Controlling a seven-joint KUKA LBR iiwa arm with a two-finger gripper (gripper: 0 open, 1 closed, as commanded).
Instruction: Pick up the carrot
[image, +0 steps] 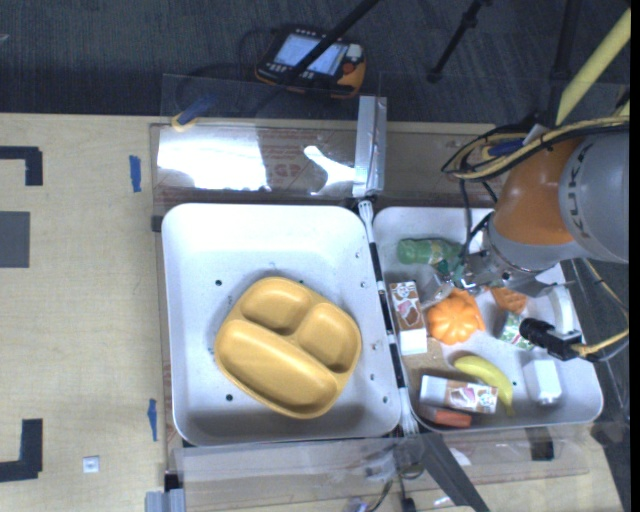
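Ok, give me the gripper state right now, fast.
Gripper: cannot be told; it sits low in the right bin, beside the small orange pumpkin, under the arm's orange band. The carrot lies apart near the bin's front edge.

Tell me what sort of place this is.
Probably a robotics lab test bench: a grey robot arm reaches over two white bins, the right one filled with toy food such as a banana, with a handheld controller lying nearby.

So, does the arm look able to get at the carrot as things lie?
Probably, though it's tight: the carrot lies along the right bin's near wall, a small carton pressed against its other side. Nothing covers it from above, and the gripper hangs over the same bin.
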